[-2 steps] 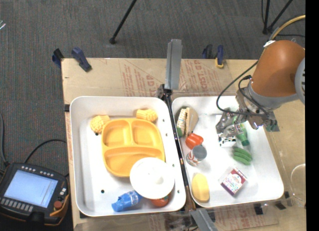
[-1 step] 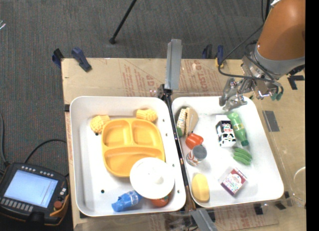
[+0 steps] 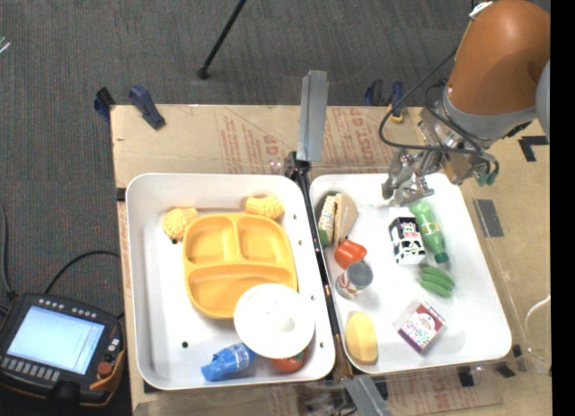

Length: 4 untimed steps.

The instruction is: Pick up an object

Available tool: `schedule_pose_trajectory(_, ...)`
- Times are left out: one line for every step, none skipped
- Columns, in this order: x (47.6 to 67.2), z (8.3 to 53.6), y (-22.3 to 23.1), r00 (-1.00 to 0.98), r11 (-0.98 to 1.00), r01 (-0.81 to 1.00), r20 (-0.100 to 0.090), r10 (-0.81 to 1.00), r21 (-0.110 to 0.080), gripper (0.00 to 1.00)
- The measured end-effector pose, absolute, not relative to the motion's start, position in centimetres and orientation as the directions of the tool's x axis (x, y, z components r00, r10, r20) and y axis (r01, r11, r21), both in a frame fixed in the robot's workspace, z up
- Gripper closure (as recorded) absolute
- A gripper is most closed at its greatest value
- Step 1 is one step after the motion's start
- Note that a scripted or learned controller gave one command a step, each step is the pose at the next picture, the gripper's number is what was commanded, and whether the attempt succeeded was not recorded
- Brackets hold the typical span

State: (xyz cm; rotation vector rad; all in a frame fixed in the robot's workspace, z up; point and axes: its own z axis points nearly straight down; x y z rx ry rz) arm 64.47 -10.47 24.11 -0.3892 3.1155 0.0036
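Over the right bin's [image 3: 476,315] one-o'clock corner, the pincer [image 3: 406,191] hung with nothing visibly between its fingers; whether they were apart or together, I couldn't tell; no pick made yet.

Grey arm [image 3: 503,91] with orange band, dark cables, metal jaws.

A white lid [image 3: 275,320] covers the near corner of the yellow tray [image 3: 235,257] and most of a red item [image 3: 289,364] at the left bin's [image 3: 144,261] front edge. The arm [image 3: 499,55] runs off frame at right; its hand's [image 3: 406,188] fingers are too small to read.
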Motion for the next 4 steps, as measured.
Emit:
schedule_pose_trajectory(61.2, 18.8, -14.8, -0.748, 0.748, -0.664, -0.001, -0.664, 0.004, 1.00)
schedule_pose_trajectory(60.0, 22.3, -12.4, -0.821, 0.821, -0.571, -0.005, -0.571, 0.000, 1.00)
schedule_pose_trajectory(50.2, 26.5, -11.6, -0.900, 0.900, -0.435, -0.003, -0.435, 0.000, 1.00)
schedule_pose_trajectory(49.7, 8.6, -11.2, -0.674, 0.674, -0.738, 0.000, -0.738, 0.005, 1.00)
